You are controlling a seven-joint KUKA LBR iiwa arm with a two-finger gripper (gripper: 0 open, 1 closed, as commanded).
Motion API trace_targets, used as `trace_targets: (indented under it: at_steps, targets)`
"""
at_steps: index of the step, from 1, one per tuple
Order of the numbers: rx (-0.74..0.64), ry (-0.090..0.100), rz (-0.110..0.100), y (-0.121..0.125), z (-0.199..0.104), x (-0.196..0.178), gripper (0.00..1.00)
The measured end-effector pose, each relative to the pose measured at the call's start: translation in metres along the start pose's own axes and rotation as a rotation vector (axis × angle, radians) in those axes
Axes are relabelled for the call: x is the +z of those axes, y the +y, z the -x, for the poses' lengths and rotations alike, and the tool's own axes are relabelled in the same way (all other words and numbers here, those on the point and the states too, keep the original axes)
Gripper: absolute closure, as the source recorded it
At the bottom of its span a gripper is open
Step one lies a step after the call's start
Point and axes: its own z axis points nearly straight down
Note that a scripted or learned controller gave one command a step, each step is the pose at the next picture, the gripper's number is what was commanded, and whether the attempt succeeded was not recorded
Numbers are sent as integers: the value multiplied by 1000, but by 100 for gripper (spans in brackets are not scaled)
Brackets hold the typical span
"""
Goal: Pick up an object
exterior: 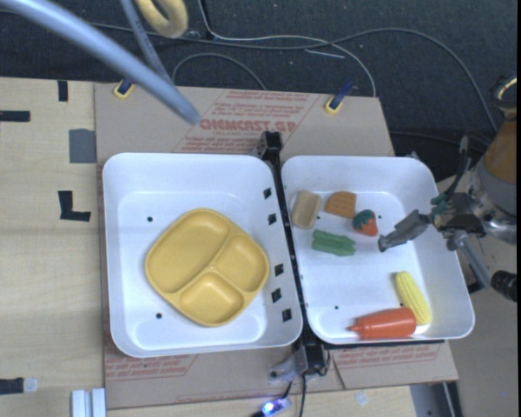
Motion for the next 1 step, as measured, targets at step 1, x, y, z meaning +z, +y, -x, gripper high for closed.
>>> trace_targets:
  at_steps: [1]
  targets:
    - [-4,-3,12,2,0,-6,0]
